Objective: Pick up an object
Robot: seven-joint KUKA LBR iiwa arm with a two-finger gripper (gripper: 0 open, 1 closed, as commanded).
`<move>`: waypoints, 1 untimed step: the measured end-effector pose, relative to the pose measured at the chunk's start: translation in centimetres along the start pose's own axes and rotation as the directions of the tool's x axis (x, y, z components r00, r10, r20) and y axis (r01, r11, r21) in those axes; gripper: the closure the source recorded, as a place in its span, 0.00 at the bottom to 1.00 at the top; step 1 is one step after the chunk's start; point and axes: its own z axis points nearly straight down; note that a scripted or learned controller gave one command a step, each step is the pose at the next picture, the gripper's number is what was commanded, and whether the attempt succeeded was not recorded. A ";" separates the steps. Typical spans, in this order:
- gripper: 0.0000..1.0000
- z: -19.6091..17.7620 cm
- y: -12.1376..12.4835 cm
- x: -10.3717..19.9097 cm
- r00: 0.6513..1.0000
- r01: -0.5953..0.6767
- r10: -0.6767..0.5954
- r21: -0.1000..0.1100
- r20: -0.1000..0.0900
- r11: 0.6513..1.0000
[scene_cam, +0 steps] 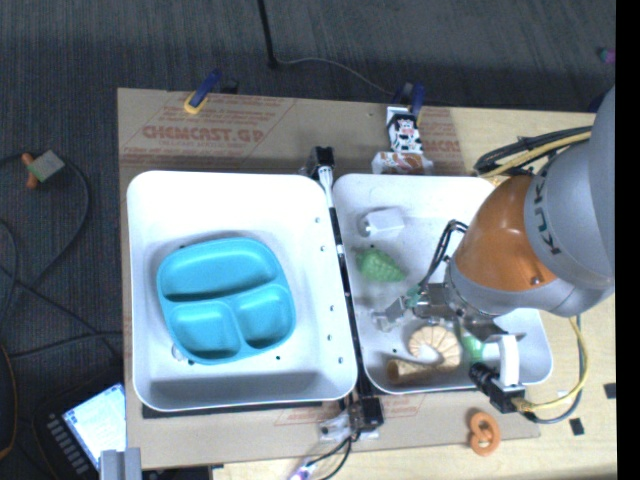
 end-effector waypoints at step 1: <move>1.00 -1.0 0.0 -0.1 1.000 -0.001 0.001 0.000 0.001 1.000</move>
